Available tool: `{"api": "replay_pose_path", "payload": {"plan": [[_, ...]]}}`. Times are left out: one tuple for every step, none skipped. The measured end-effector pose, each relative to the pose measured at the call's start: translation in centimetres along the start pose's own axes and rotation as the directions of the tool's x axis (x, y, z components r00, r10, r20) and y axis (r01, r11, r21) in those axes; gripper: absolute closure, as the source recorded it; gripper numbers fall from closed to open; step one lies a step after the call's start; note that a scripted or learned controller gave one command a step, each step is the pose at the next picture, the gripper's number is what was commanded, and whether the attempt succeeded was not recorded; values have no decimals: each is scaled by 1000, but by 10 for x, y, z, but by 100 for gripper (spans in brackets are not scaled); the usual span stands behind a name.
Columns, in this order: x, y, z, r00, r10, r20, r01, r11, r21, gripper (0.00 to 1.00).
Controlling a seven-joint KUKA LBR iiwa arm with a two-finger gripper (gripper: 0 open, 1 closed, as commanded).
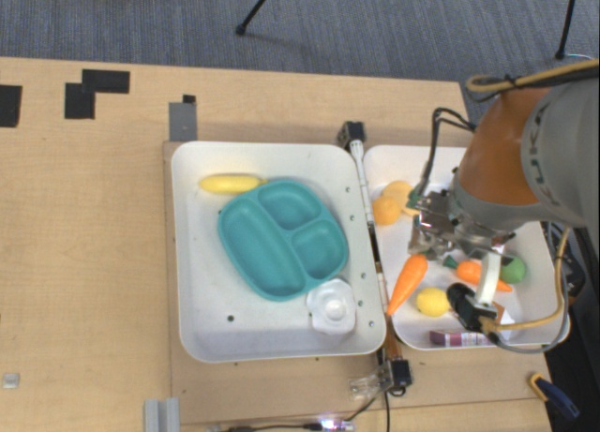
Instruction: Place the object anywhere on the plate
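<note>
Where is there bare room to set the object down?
All three compartments of the teal plate look bare. The left bin floor is open left of the plate, between the yellow banana and the white cup. The right bin is crowded beneath the gripper.

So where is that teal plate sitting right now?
The teal plate lies in the middle of the left bin, with a yellow banana just beyond its far-left edge and a small white cup at its near-right corner.

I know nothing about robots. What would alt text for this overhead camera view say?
A grey and orange robot arm reaches into the right white bin of toy food, including a carrot. The left bin holds a teal divided plate, with a yellow banana beside it.
</note>
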State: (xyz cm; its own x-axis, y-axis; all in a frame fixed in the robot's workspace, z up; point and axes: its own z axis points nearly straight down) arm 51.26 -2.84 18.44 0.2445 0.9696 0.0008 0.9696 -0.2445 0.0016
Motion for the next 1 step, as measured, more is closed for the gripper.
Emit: {"api": "replay_pose_path", "payload": {"plan": [[67,-11,0,994,106,0,-106,994,1,100]]}}
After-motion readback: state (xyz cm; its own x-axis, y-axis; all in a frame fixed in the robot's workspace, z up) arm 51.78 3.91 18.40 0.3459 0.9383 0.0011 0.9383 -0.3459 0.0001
